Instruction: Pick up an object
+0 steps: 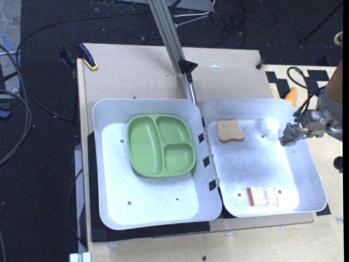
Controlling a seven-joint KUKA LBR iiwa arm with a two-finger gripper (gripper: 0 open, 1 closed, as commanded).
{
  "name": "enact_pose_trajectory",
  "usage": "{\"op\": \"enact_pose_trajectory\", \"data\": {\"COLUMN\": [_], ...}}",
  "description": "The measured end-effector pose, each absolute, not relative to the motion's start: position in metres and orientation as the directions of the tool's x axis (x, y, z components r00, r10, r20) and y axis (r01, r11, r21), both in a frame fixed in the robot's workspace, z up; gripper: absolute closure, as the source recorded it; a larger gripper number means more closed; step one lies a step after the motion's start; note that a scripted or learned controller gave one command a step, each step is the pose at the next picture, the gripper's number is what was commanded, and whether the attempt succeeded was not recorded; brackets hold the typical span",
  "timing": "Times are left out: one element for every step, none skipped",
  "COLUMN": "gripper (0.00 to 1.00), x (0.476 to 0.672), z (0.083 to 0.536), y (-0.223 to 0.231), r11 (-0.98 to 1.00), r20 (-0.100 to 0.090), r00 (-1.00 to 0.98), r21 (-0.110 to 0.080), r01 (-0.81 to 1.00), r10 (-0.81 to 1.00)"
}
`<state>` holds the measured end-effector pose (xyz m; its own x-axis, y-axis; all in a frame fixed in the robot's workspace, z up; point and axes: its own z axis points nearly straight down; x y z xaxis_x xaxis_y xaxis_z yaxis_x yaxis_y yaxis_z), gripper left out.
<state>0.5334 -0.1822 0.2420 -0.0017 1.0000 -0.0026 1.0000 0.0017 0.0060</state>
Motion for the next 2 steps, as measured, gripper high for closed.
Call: {"op": "enact_pose_trajectory", "data": {"gripper": [1.00,1.00], "x": [0.534,0.542], "z": [0.256,0.262], "y": [-0.182,-0.129], "r11": [0.002,0.007], "r20": [-0.001,0.000], "r00": [-0.002,-0.007], "r21": [0.002,0.002], "r01": [1.000,1.000], "r10": [1.000,1.000]}}
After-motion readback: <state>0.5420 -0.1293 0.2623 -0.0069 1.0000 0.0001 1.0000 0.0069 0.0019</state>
